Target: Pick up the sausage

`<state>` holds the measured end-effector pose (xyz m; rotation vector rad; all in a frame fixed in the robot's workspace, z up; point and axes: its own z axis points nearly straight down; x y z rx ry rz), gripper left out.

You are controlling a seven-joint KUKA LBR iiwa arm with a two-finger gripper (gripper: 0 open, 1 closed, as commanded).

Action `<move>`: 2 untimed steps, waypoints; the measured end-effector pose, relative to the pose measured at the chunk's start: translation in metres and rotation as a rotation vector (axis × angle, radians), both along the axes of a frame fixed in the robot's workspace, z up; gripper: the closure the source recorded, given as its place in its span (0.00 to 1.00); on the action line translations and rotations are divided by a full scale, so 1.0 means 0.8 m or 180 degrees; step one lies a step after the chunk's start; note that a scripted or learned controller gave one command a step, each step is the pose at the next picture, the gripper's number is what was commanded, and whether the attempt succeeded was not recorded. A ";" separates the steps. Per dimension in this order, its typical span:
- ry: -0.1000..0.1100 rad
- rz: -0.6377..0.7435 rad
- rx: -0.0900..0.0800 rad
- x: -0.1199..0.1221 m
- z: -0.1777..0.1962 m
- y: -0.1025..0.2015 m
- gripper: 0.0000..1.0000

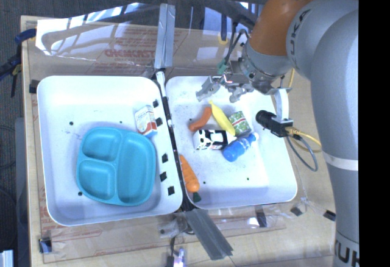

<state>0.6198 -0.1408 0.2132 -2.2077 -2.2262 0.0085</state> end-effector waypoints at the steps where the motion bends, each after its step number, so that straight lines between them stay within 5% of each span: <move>1: -0.0008 -0.0003 -0.0002 -0.013 -0.155 -0.022 0.00; 2: 0.0006 0.0007 -0.0001 -0.013 -0.146 -0.021 1.00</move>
